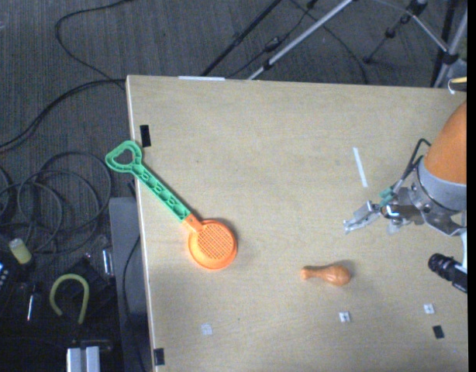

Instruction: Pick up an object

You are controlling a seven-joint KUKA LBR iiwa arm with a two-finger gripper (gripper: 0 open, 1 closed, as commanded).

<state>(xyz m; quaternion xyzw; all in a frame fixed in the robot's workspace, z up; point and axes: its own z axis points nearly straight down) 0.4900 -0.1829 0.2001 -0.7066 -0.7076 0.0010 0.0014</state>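
An orange round sieve with a green handle (193, 227) lies flat on the left part of the tan bench (284, 130), its handle pointing up and left. A small orange drumstick-shaped toy (329, 273) lies near the front middle. My gripper (358, 215) reaches in from the right, above and right of the drumstick toy and apart from it. It stands open with nothing between its fingers. The orange band of the arm (449, 153) shows at the right edge.
A thin white strip (360, 167) lies on the bench above the gripper. Small square markers (344, 316) dot the front right. The bench's left edge (137, 231) drops to a floor with cables and tripod legs (323, 18).
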